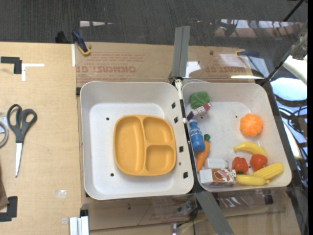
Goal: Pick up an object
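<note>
Right now the toys to pick from all sit in the right bin (266,97). An orange (251,125) lies by itself near the bin's right wall, with bare white floor around it. That makes it an easy one to grab, I think.

A green leafy toy (199,100) rests in the far left corner, with a small packet (199,111) just beside it. A blue bottle (196,137) and a carrot (202,154) lie in a line along the left wall. They are so close to the wall that a grab there looks hard.

Along the near edge things are packed tight. A little carton (216,176) lies in the near left corner. Two red toys (258,161), a corn cob (267,171) and two bananas (250,148) touch each other in a heap by the near right corner. Pulling one out could bump the rest.

The left bin (90,131) holds a yellow plate with three parts (145,145), flat in the middle. Scissors (19,126) lie on the bench near its left edge, well apart from both bins.

I cannot tell if the gripper is apart or together. Nothing has been lifted yet, so the job looks not yet begun.
</note>
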Controlling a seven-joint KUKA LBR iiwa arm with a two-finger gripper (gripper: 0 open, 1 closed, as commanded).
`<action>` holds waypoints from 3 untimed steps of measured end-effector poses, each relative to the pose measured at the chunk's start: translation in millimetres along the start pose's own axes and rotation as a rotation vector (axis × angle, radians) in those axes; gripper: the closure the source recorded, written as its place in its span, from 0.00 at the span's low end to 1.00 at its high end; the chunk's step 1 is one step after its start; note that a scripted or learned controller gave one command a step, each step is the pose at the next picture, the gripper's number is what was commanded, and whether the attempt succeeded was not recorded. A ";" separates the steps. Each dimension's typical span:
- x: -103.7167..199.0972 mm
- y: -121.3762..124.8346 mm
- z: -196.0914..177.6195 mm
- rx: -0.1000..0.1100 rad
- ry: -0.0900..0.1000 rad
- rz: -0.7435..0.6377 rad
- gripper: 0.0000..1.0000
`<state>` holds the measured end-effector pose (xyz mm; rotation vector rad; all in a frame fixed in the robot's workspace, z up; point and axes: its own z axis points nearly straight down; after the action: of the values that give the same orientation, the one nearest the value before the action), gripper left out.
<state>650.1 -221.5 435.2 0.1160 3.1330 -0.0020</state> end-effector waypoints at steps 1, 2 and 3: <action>52.2 -4.3 -43.3 -0.002 0.001 -0.417 1.00; 149.0 -11.7 -31.5 -0.002 0.003 -0.514 1.00; 84.8 -5.6 -56.8 -0.004 0.000 -0.994 1.00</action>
<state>564.8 -220.7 491.4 -1.3927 2.8105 -0.0004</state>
